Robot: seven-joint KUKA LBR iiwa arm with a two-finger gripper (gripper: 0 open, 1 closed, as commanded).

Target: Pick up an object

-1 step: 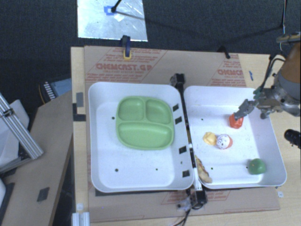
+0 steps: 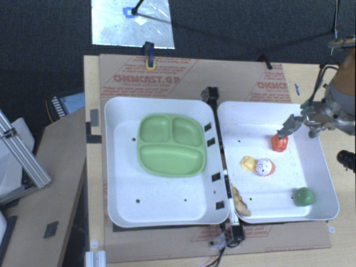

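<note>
The gripper [image 2: 290, 128] hangs just above the red object [image 2: 279, 143] at the far side of the right bin [image 2: 328, 196], I cannot tell how wide its opening is, and nothing is lifted yet.

Bench top: brown cardboard sheet [image 2: 167, 74] printed with red lettering, lying under both bins. Yellow-and-black clamp [image 2: 149, 57] at its top edge, upper centre of the frame. Above that, a shiny silver sheet [image 2: 111, 21] lies on the dark floor with a small blue piece [image 2: 129, 12] on it. Black clips [image 2: 212, 93] sit along the seam between the bins. Aluminium framing [image 2: 22, 157] stands at the left edge. A thin dark cable [image 2: 300, 39] crosses the upper right.
</note>
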